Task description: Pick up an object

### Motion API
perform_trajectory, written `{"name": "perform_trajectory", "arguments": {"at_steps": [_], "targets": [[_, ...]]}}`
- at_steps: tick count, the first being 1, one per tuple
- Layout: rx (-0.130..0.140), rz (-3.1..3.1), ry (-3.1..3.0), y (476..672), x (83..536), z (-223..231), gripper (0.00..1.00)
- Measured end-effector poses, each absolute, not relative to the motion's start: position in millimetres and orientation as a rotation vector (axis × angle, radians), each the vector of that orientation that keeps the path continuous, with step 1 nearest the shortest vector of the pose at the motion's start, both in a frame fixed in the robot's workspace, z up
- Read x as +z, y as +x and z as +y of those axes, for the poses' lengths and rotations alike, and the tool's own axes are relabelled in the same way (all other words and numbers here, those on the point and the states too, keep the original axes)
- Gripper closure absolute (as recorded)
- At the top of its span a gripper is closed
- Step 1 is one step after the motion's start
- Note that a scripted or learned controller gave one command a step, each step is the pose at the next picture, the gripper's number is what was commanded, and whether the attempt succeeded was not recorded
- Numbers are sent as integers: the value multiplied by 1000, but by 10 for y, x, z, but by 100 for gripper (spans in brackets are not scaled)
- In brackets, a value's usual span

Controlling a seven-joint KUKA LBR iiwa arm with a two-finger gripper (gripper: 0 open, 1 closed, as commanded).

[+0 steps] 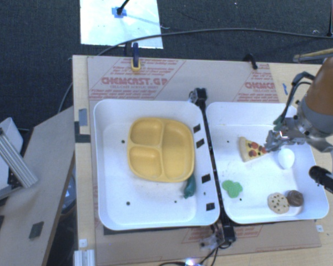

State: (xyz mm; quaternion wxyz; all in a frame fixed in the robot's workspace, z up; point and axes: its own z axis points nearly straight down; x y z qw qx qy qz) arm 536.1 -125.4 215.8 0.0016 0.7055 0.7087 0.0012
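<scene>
Gripper (pixel 276 139) low in right bin (pixel 316 209), beside pizza slice (pixel 251 148).
Finger opening unclear; cannot tell if anything is held.

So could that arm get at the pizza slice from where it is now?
Probably yes. The gripper hangs just right of the pizza slice, and nothing lies on the slice; the white egg sits close by but apart.

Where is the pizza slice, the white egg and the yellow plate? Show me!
pizza slice (pixel 251 149), camera view, middle of its topping side.
white egg (pixel 286 158), camera view, middle of its shell.
yellow plate (pixel 134 131), camera view, its upper left rim.
</scene>
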Motion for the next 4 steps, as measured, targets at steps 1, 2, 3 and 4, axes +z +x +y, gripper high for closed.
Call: {"name": "perform_trajectory", "arguments": {"at_steps": [1, 2, 3, 4], "targets": [[3, 2232, 2211, 5362, 2076, -701, 100], [4, 2232, 2210, 5426, 2159, -102, 100], [3, 2233, 2211, 5366, 2090, 454, 100], [4, 2235, 2210, 5268, 2092, 1036, 100]]}}
